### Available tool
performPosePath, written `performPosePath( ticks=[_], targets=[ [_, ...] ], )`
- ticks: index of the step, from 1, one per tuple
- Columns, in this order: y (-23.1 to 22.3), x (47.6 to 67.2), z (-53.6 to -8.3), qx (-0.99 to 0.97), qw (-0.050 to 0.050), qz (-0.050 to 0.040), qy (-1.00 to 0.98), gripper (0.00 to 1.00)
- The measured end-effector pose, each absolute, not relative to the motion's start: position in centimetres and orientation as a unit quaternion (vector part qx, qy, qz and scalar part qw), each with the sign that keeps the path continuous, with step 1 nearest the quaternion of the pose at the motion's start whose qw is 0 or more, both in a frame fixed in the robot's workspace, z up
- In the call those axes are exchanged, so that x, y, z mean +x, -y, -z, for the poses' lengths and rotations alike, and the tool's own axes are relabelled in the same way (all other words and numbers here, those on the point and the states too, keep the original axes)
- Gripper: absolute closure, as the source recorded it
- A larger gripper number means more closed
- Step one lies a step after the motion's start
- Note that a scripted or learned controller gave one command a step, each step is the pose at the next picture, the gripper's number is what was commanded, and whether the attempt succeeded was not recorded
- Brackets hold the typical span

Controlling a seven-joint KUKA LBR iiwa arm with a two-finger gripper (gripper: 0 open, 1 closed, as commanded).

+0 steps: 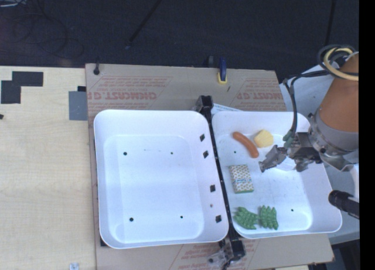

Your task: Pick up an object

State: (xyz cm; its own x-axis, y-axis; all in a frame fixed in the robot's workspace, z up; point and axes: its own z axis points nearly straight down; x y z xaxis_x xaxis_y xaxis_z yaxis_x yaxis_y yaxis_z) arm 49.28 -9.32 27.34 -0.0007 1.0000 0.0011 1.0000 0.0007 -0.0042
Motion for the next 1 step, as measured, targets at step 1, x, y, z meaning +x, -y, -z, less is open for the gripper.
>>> performPosePath(
  ticks=[1],
  targets=[
    [9.38, 49.28, -28.29, -0.707, 0.003, -0.0019, 0.707, 1.00]
  ],
)
